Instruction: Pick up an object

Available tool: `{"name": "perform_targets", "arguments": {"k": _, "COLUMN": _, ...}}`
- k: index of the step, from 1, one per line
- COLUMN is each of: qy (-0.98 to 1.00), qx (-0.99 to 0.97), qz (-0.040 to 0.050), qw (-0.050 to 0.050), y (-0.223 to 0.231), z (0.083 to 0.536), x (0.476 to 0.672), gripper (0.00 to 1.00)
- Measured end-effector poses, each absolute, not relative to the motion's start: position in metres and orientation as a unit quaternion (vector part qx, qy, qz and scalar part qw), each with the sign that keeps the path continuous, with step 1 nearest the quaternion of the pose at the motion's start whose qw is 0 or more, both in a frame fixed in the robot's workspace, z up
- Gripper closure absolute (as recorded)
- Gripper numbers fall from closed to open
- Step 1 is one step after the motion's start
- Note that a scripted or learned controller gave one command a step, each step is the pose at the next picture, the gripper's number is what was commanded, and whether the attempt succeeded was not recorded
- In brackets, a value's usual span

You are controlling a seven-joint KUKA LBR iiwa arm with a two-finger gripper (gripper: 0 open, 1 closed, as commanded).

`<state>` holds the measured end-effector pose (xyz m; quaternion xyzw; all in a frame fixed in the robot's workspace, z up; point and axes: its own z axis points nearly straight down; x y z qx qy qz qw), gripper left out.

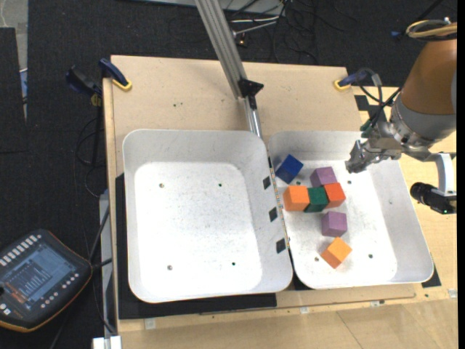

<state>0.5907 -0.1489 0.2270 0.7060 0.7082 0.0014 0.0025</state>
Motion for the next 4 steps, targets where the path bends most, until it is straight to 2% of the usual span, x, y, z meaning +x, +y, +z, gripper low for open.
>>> {"name": "perform_targets", "arguments": {"k": 2, "qy": 0.71, "qx": 0.704, "qz": 0.0019, "qw": 0.001, "y": -0.061, "z": 0.233, "x": 0.632, "gripper": 1.0}}
{"name": "perform_targets", "arguments": {"k": 3, "qy": 0.71, "qx": 0.704, "qz": 0.0019, "qw": 0.0, "y": 0.0, "z": 0.239, "x": 0.642, "gripper": 1.0}}
{"name": "perform_targets", "arguments": {"k": 4, "qy": 0.71, "qx": 0.705, "qz": 0.0011, "qw": 0.0, "y": 0.049, "z": 0.227, "x": 0.66, "gripper": 1.0}}
